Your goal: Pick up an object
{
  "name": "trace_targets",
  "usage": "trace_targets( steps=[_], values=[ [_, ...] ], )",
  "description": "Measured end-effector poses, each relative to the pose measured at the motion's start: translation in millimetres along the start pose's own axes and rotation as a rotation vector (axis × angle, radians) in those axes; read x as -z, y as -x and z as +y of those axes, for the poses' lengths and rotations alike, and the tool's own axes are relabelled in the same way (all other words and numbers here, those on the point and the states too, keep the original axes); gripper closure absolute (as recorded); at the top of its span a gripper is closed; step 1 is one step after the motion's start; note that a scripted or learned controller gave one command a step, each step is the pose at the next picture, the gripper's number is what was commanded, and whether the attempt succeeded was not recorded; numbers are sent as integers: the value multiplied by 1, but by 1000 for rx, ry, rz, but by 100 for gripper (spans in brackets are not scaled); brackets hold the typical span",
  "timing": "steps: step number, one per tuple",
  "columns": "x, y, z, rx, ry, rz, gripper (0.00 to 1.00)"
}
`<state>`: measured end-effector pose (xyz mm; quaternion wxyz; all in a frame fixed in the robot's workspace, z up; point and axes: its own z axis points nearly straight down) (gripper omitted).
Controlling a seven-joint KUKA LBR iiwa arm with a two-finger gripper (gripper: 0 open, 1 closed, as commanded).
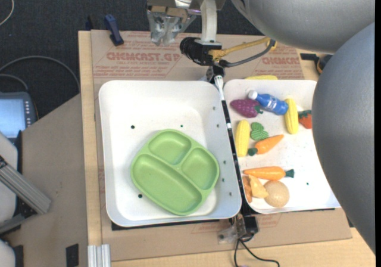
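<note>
While raised past the bins' far edge, end effector, fingers slightly apart, holding nothing.

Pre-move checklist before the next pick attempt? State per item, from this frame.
1. Gripper carrying nothing: ok, nothing between its fingers.
2. Gripper above a pickable object: not ok, it sits beyond the bins' far edge.
3. Objects in the right bin: ok, corn, carrot, blue bottle, grapes.
4. Left bin contents: ok, green divided plate.
5. Targets separated: not ok, several touch.
</note>
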<state>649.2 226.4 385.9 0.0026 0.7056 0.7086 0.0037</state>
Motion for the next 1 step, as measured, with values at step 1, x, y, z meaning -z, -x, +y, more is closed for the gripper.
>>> trace_targets(
  steps=[1],
  values=[
    [10, -1, 0, 1, 4, 0, 100]
  ],
)
